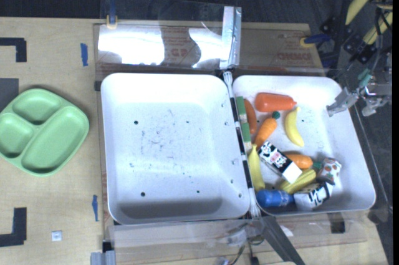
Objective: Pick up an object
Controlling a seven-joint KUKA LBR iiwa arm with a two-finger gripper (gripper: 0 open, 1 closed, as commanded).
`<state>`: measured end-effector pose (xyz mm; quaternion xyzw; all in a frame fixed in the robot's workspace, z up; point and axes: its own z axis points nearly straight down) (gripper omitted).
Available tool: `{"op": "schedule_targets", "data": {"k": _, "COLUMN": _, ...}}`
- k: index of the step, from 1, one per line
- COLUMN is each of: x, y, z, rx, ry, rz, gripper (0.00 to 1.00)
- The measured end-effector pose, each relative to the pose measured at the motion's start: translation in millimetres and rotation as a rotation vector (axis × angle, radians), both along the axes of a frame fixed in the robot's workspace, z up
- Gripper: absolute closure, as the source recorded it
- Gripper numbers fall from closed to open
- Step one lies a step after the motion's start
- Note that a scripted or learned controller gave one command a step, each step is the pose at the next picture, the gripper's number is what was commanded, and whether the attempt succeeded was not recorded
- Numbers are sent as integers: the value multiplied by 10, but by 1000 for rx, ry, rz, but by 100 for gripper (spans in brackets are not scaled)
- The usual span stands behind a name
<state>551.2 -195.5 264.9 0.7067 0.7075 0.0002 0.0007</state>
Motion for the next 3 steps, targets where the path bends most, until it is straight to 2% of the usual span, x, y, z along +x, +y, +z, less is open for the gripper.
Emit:
{"op": "schedule_targets", "data": {"k": 1, "x": 239, "y": 204, "z": -859, "rx": 1, "ry": 1, "rz": 192, "gripper": 0}}
{"op": "schedule_targets", "data": {"k": 2, "x": 182, "y": 54, "z": -70, "rx": -1, "ry": -2, "rz": 134, "gripper": 0}}
{"op": "schedule_targets", "data": {"k": 3, "x": 582, "y": 327, "z": -1069, "rx": 0, "ry": 0, "rz": 320, "gripper": 0}}
